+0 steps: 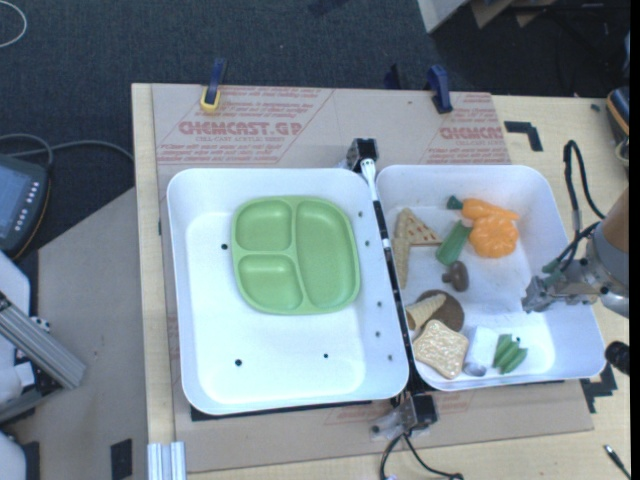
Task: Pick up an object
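The right bin holds several toy foods. An orange pepper-like piece and a carrot lie at the back, with a green stick beside them. A tan sandwich wedge lies at the left, a small brown mushroom in the middle. Near the front sit a square cracker, a brown round piece, and green beans on a white piece. My gripper is low over the bin's right side, on bare floor, apart from every toy.
The left bin holds a green divided plate. A black divider strip runs between the bins. Blue and yellow clamps hold the cardboard sheet at the back. Cables hang near the right bin's rim.
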Robot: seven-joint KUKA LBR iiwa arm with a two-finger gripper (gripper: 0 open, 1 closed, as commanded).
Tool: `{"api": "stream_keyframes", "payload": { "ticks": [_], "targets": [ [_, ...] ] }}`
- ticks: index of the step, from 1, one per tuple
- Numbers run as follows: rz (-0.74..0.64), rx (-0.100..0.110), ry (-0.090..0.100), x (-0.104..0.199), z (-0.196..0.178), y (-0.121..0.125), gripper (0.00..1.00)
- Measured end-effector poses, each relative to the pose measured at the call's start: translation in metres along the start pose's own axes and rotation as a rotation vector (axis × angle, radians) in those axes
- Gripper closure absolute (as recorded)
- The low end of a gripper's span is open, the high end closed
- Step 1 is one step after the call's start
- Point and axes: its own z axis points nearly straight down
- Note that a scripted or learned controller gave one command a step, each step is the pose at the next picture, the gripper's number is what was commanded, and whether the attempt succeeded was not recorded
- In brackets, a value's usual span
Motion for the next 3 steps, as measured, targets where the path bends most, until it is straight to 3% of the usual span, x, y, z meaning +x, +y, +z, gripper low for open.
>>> {"api": "stream_keyframes", "payload": {
  "ticks": [2,3],
  "targets": [
    [-0.002,-0.001,0.000,0.007,-0.090,0.007,1.00],
    [-0.006,0.007,0.006,0.055,-0.080,0.009,1.00]
  ]
}}
